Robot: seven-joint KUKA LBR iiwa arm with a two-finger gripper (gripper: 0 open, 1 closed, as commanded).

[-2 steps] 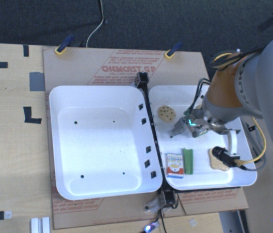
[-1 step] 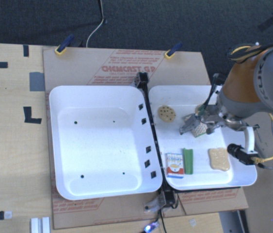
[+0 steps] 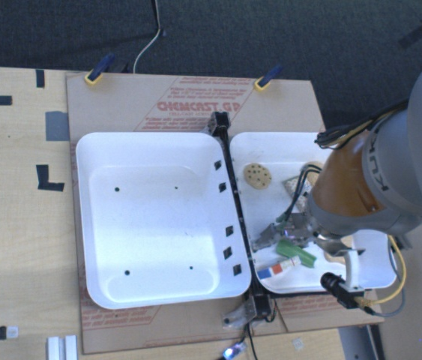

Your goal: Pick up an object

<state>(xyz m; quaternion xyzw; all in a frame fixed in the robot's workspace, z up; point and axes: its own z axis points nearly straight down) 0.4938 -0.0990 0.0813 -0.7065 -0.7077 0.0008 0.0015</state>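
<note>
Gripper was down in the right bin over a green object beside the marker, can't tell the fingers' state, so next it needed a clean close and lift.

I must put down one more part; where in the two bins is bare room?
The left white bin is bare floor wall to wall. The right white bin is crowded: round tan cookie-like disc, green block, white tube, and the grey arm's gripper.
</note>
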